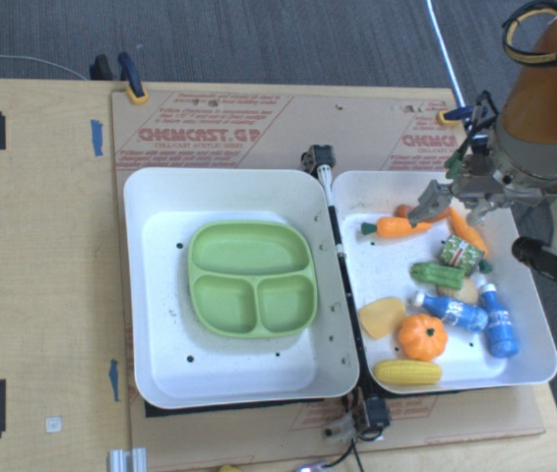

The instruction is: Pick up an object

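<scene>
Your pincer (453, 203) hangs over the right bin (534, 357), just above a carrot (402, 227). Finger state: you cannot tell

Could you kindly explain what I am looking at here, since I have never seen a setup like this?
One camera looks down at a slant on a bench. The grey and orange robot arm reaches in from the right; its end effector hangs over the right bin, near two toy carrots. That bin also holds a small pumpkin, corn, blue bottles and other small toys. The left bin holds a green divided plate. I cannot see anything held.
</scene>
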You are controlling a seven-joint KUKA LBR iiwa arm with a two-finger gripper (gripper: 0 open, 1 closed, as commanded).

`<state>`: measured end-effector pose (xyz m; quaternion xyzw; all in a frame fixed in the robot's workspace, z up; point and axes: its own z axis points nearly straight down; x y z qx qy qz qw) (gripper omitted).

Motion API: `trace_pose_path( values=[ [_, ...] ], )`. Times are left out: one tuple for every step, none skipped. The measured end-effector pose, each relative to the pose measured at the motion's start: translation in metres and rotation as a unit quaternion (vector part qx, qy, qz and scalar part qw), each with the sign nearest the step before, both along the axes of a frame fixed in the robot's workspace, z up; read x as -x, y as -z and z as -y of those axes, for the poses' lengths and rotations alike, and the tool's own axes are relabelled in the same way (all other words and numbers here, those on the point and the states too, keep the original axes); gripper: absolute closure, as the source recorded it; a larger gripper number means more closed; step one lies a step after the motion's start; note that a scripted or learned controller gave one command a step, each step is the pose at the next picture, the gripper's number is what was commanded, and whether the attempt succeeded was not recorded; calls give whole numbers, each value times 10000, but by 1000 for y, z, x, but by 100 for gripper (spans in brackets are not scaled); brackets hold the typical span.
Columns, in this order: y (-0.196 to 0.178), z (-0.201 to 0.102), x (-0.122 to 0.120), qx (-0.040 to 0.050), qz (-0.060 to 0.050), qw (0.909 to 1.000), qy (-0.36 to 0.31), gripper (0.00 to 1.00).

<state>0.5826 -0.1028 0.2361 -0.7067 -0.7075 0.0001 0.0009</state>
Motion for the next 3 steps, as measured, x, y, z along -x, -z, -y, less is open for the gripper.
trace_pose_path(
  values=[
    [32,59,-40,15,17,10000,9,0],
    [139,104,-47,-22,27,10000,-14,0],
    [130,106,-47,0,32,10000,-13,100]
  ],
)
